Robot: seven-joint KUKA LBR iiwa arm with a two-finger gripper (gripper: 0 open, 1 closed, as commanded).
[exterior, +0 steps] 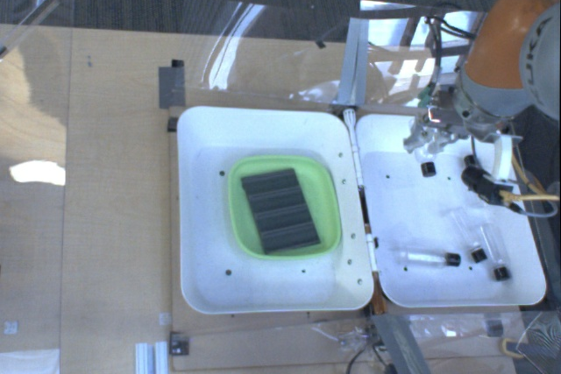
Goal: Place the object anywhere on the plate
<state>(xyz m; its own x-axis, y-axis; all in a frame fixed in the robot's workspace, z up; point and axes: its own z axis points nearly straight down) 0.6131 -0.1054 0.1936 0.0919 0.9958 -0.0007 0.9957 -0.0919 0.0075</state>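
A dark grey ribbed block point(280, 210) lies on the green plate point(240, 193) in the left bin point(202, 276). The gripper point(429, 134) hangs over the right bin's point(526, 285) far edge; its state cannot be told, and nothing is visibly held. Clear vials point(427, 258) lie in that bin.

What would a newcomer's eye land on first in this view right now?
Probably the green plate in the left bin, with a dark ribbed block lying on it. Next, the orange-banded arm at upper right, its hand over the right bin, where small clear vials lie scattered.
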